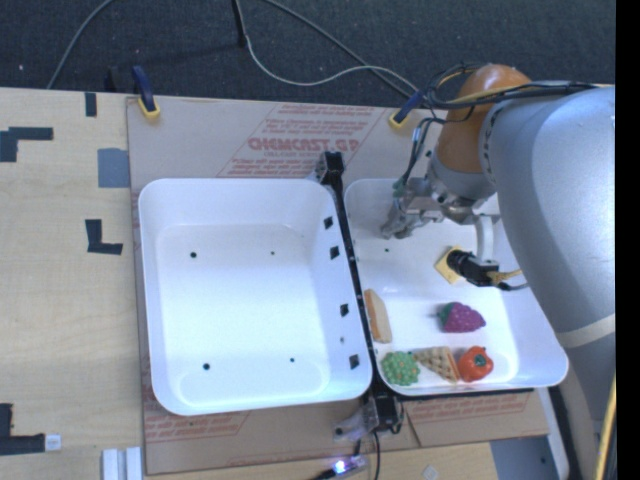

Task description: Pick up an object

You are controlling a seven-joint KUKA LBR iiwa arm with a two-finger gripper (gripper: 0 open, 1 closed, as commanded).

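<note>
You are watching the gripper (400, 223) hovering over the bare far end of the right bin (540, 368), and I cannot tell its grip state, so it is risking missing the toys (461, 317) lying nearer.

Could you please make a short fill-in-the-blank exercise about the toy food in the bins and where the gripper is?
1. All the toy food lies in the ____ bin.
2. The purple toy is a bunch of ____.
3. The broccoli is coloured ____.
4. The gripper hangs over the bin's ____ end.

Missing words: right; grapes; green; far
</note>
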